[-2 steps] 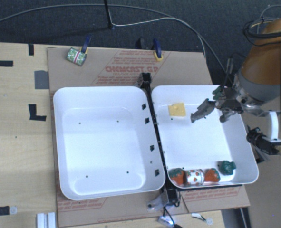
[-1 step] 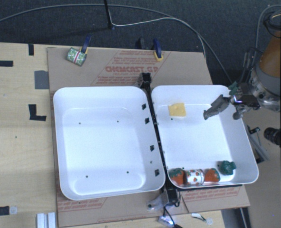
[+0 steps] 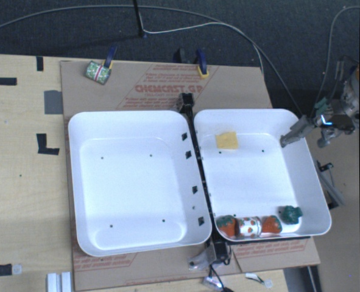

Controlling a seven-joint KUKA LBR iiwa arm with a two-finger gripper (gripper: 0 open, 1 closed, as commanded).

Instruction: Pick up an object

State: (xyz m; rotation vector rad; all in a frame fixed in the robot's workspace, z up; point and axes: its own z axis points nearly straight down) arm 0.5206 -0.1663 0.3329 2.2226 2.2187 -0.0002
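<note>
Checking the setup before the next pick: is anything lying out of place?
Yes: a small green patterned block lies on the cardboard sheet behind the left white bin, outside both bins. The other objects sit in the right white bin.

Two shallow white bins sit side by side on a cardboard sheet (image 3: 167,87). The left bin (image 3: 82,181) has nothing showing on its floor. In the right bin (image 3: 301,181), a yellow block (image 3: 227,140) lies near the far wall, well apart from a row along the near wall: an orange-and-green piece (image 3: 228,225), a white spotted piece (image 3: 249,227), an orange piece (image 3: 271,225) and a green-topped white one (image 3: 290,215) (all touching or nearly so). The gripper (image 3: 291,135) hangs at the right bin's far right corner, nothing visible between its fingers.
</note>
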